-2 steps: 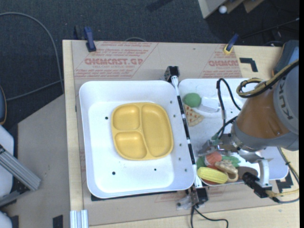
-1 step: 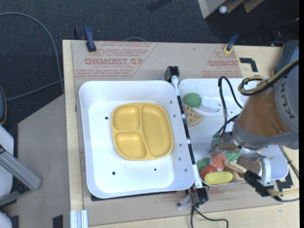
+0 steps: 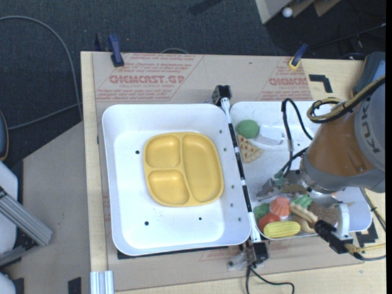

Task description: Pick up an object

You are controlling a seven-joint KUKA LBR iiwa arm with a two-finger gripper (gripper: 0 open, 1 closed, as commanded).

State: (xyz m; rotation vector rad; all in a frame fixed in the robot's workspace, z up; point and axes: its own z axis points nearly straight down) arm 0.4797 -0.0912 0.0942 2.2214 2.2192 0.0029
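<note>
The arm hangs low over the right bin (image 3: 269, 112), gripper (image 3: 283, 187) sunk among the toy food (image 3: 280, 219) heaped at its near end, presumably to grab one; the yellow plate (image 3: 182, 168) sits alone in the left bin (image 3: 116, 164)

toy food (image 3: 280, 218) crowded under arm (image 3: 340, 155)
</note>
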